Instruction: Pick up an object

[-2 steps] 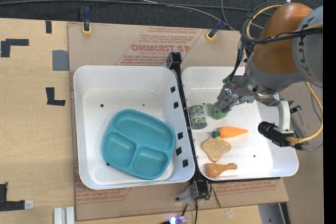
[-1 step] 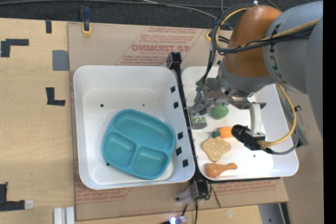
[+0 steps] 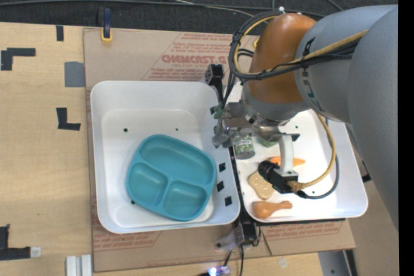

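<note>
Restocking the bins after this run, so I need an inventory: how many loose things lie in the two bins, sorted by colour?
Teal: 1, the divided tray
Tan: 2, a biscuit-like piece and a drumstick shape
Orange: 1, a carrot-like piece
Greenish: 1, a small jar under the arm
Total: 5 visible

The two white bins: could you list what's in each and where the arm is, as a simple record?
left bin: one teal divided plate
right bin: orange carrot-like piece, tan cookie-like piece, brown drumstick-like toy, small greenish jar
arm: over the right bin
gripper: just above the jar; grasp unclear
</note>
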Controlling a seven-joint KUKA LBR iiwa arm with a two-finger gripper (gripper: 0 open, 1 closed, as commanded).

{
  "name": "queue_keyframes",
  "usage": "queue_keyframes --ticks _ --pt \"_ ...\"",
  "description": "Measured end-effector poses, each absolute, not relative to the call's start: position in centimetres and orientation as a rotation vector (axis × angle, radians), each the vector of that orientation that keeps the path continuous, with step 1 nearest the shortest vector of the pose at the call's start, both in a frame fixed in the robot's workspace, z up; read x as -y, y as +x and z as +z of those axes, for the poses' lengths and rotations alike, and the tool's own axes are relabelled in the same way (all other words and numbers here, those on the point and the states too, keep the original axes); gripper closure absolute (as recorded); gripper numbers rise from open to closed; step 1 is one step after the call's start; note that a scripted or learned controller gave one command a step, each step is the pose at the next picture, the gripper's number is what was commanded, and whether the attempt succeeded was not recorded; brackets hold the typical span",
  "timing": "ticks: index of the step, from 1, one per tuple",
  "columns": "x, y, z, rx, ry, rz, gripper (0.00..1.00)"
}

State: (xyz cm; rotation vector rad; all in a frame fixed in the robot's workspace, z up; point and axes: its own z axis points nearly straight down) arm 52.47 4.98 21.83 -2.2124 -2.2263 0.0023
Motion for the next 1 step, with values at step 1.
queue_keyframes --ticks 1 --pt "-9.82 53.57 22.63 2.228 -2.213 0.000 1.00"
